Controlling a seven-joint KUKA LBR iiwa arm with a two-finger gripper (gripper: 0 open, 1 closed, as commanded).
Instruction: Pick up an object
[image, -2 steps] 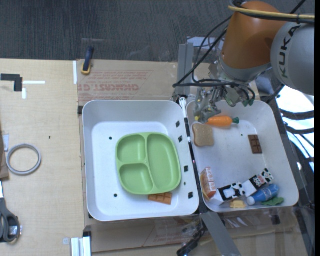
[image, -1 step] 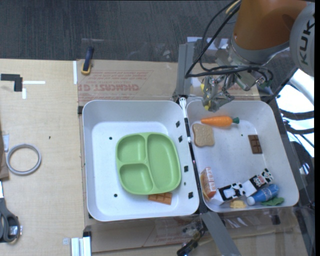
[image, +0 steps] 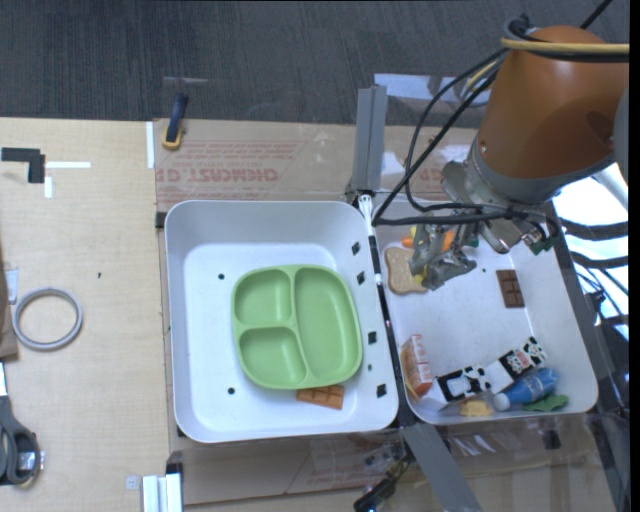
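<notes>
Hand (image: 446, 262) sits low in the upper left part of the right bin (image: 560, 330), under the orange wrist. Fingers point down beside the toast slice (image: 403, 270); can't tell if they're spread or pressed together, too cluttered and blurry there. Nothing visibly pinched.

Likeliest target, judging by position: the toast slice, just left of the hand, lying flat against the right bin's left wall. Looks like a toy: tan crust edge, paler middle, rounded top. Probably light, stiff plastic or foam, not fragile. Lying flat, so thin edges are the only hold; fingers should straddle it across the narrow width. The bin wall right beside it may block one finger. Could slip if plastic.

Other candidates in the same bin: brown chocolate bar (image: 511, 289) to the right of the hand, small, flat, stiff, hard to get under. Along the lower edge of the bin: orange snack packet (image: 415, 366), black-and-white cow-pattern item (image: 490, 376), blue bottle (image: 528, 387) lying on its side, round so it may roll.

Left bin (image: 190, 300), centre of frame: green divided plate (image: 297, 326), with a waffle piece (image: 322, 396) at its lower edge. Plate is wide and smooth, a poor pick.

On the bench, far left: tape roll (image: 45, 318).
</notes>
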